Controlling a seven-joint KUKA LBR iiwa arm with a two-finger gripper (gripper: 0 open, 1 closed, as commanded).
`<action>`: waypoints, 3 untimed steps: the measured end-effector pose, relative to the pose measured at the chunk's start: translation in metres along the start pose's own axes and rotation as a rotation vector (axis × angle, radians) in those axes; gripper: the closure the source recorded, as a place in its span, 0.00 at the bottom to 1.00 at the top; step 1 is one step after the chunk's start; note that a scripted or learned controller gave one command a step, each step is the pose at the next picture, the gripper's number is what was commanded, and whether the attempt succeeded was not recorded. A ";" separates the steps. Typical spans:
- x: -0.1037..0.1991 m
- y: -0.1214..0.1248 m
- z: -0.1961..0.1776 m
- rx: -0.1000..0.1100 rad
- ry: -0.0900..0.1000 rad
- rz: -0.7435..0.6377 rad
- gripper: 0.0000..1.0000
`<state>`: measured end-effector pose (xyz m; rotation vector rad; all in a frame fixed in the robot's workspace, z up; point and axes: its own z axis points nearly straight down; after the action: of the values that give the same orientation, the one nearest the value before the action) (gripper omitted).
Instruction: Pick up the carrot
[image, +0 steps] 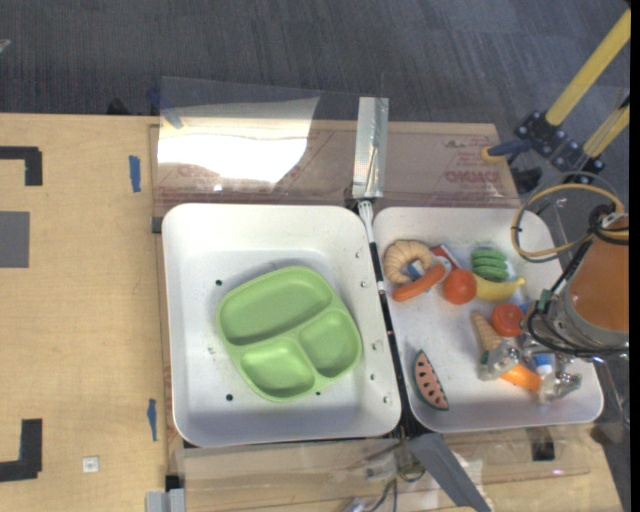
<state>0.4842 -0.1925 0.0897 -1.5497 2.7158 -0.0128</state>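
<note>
carrot low in right bin, near front right corner, orange, between pincer fingers. pincer down in bin, closed on carrot, metal fingers either side. arm enters from right, orange band above wrist. watermelon slice left of pincer, well apart. croissant, tomato, banana, green veg toward bin back. green divided plate in left bin, on surface.
</note>
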 end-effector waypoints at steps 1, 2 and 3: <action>-0.016 0.008 -0.001 0.003 0.000 -0.571 0.00; -0.057 0.033 -0.001 -0.002 0.005 -0.364 0.00; -0.046 0.026 0.000 0.001 -0.004 -0.688 0.00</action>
<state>0.4850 -0.1401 0.0902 -2.3741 2.0341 -0.0175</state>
